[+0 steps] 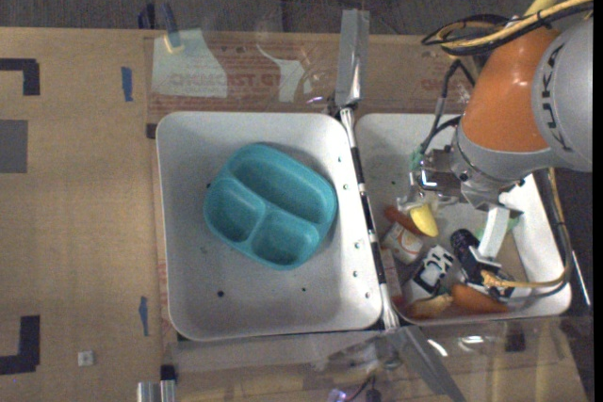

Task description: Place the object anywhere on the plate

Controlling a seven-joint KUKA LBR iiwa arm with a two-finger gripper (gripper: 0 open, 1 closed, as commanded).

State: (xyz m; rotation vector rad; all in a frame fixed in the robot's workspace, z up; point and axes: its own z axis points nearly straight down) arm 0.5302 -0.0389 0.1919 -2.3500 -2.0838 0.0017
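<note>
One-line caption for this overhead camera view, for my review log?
KUKA arm reaches into the right bin over small jumbled objects; the teal divided plate waits in the left bin.

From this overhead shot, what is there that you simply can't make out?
- Claw: tucked under the arm's orange band; open or shut is unclear.
- Right bin: the arm covers its far right part.
- Object pile: the items overlap and are small, so most can't be identified.
- Teal plate: fully visible, three compartments.

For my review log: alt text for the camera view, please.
A grey and orange arm reaches into the right bin, above a clutter of small items. The teal plate lies in the left bin, nothing on it.
</note>
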